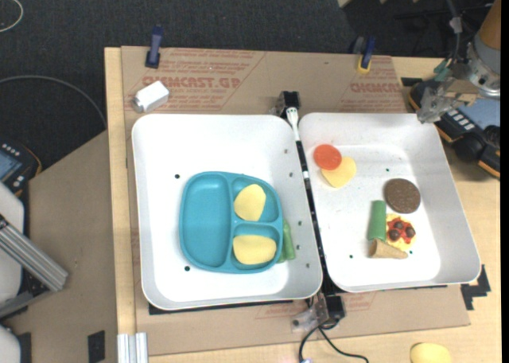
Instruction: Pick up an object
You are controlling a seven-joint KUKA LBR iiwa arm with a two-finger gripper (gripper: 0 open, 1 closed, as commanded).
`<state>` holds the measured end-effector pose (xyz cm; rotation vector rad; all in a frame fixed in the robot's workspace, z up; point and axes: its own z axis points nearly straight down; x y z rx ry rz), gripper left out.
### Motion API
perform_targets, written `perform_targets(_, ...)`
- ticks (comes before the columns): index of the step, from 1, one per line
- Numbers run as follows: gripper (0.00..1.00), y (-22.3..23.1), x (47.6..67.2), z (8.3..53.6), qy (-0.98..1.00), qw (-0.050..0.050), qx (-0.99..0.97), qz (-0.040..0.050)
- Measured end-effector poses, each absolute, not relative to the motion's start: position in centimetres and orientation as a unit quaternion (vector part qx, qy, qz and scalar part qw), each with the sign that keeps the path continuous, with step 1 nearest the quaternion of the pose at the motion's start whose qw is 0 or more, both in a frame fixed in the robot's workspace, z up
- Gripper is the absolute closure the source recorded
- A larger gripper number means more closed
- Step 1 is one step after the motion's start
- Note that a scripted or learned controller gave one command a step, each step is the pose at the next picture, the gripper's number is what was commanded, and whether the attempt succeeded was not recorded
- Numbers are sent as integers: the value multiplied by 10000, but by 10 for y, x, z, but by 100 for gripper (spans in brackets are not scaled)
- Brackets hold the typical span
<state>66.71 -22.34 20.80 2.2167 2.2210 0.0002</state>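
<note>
Yellow showed at the very near edge of the bench, where a small rounded object (430, 352) lay at about five o'clock, outside both bins.

Just beyond it, the right bin (445, 270) held the loose toy food. At its five o'clock sat a pizza slice (395, 240) with dark red toppings, touching a green stick-shaped piece (376, 220) that stood along its left side. A brown round patty (402, 195) lay just beyond the slice, at about three o'clock in the bin. Farther back, at roughly ten o'clock, an orange-red disc (327, 156) overlapped a pale yellow piece (340, 173) at that piece's upper left.

The left bin (155, 218) carried a teal divided tray (205, 222). Its two small right-hand compartments each held a yellow piece: one (254, 249) in the nearer compartment, another (250, 202) in the farther one. The tray's large left compartment was bare. A thin green item (287, 242) lay against the tray's right edge.

Beyond the bins, on the brown board, a small white block (151, 96) sat at eleven o'clock, with two blue clamps (154, 48) along the far edge.

Farthest, at about two o'clock, the gripper (433, 103) hung just past the right bin's far corner, well apart from every toy. Whether it was spread or closed could not be told; nothing was seen in it.
</note>
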Motion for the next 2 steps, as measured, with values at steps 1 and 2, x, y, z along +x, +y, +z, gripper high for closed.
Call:
perform_targets(1, 100, -223, 667, 208, 7078, 16, 7064, -2)
perform_targets(2, 100, -223, 667, 210, 7078, 22, 7064, 1)
